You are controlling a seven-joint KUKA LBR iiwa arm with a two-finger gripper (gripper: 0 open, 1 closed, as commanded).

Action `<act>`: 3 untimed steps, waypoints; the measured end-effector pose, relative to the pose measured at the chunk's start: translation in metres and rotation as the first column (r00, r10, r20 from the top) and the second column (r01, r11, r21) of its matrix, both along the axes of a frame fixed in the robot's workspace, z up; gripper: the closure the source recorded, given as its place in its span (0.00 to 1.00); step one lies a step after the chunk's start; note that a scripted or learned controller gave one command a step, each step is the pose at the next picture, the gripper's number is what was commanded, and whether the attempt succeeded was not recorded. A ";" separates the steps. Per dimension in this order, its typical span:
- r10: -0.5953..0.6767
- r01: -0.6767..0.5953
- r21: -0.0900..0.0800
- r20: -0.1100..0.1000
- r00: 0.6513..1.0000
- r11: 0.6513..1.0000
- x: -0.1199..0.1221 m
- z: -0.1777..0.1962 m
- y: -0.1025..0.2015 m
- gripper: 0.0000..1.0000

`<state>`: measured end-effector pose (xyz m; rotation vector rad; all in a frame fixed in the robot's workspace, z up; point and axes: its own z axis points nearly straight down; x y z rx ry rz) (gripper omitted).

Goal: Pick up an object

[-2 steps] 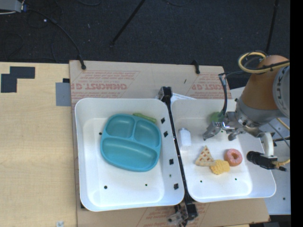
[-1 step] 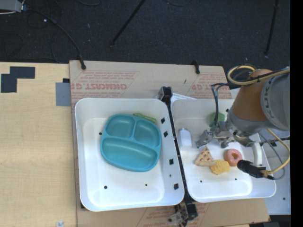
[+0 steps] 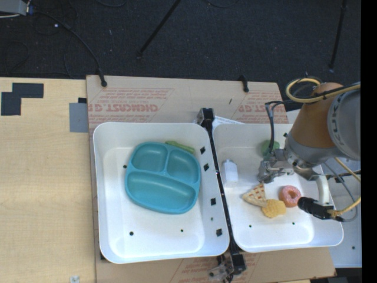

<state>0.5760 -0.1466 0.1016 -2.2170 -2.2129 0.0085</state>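
Nothing was lifted yet as I watched: the gripper (image 3: 270,173) hung low in the right bin (image 3: 283,240) above the waffle piece (image 3: 255,195), its grip unreadable

A teal divided plate (image 3: 162,177) lies in the left bin (image 3: 112,240), partly covering something green (image 3: 179,147).

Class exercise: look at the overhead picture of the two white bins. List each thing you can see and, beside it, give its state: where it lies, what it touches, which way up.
Teal plate: lying flat in the left bin, compartments up.
Green item: mostly hidden behind the plate's far edge.
Small white object: in the right bin, near the divider.
Waffle wedge: flat, touching the yellow piece.
Yellow piece: flat, beside the donut.
Pink donut: flat, hole up.
Pincer: low over the right bin, nothing visibly held.
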 end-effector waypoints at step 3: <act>0.005 -0.005 -0.003 0.011 1.000 1.000 0.007 0.157 -0.010 1.00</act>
